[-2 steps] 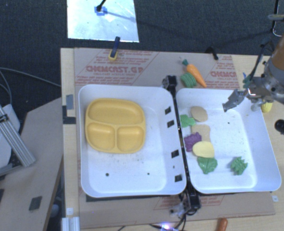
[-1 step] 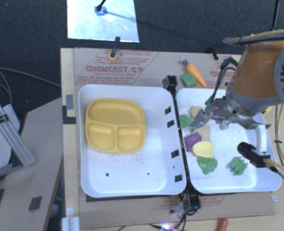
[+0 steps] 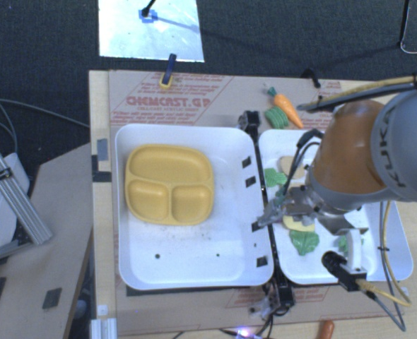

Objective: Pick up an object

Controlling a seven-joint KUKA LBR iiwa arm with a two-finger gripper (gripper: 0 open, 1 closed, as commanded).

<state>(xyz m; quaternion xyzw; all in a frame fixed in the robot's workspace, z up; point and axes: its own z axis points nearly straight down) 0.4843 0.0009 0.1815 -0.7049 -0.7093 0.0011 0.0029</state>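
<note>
My gripper hangs low over the left part of the right bin, under the orange wrist band. Right beneath it lies a yellow piece, partly hidden by the gripper. A green leafy toy lies just in front of that. Another green piece and a cream piece lie behind the gripper. A small green and white item sits to the right, half under the arm. I cannot tell whether anything is held.
The left bin holds a yellow divided plate. A toy carrot and a green toy lie on the cardboard behind the right bin. The divider with black clips runs between the bins.
</note>
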